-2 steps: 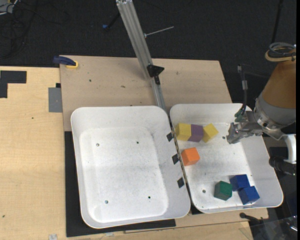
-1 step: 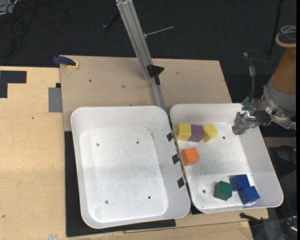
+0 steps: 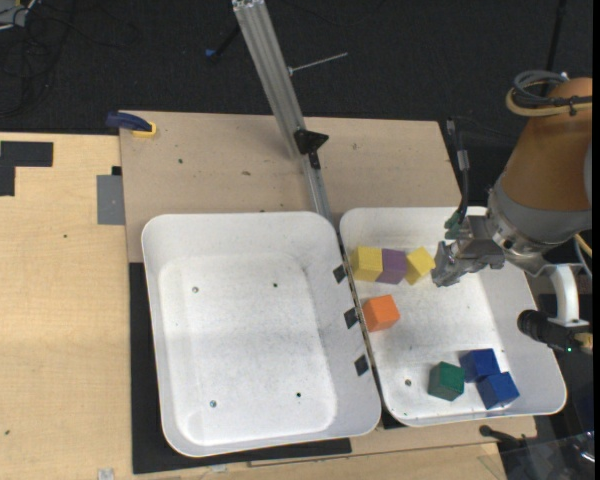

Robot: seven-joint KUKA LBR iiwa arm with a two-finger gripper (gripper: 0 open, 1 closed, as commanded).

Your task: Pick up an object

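Can't tell from up here how far open my gripper (image 3: 446,271) is, it's just hanging at the right side of the small yellow block (image 3: 419,264) in the right bin (image 3: 540,400). That block looks light, stiff and smooth-faced to me. I'd pinch it across two flat opposite sides, minding the purple block (image 3: 393,266) touching its left.

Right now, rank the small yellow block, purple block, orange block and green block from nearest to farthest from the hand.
1. Small yellow block, just left of the hand.
2. Purple block, further left.
3. Orange block, by the divider.
4. Green block, near the front edge.
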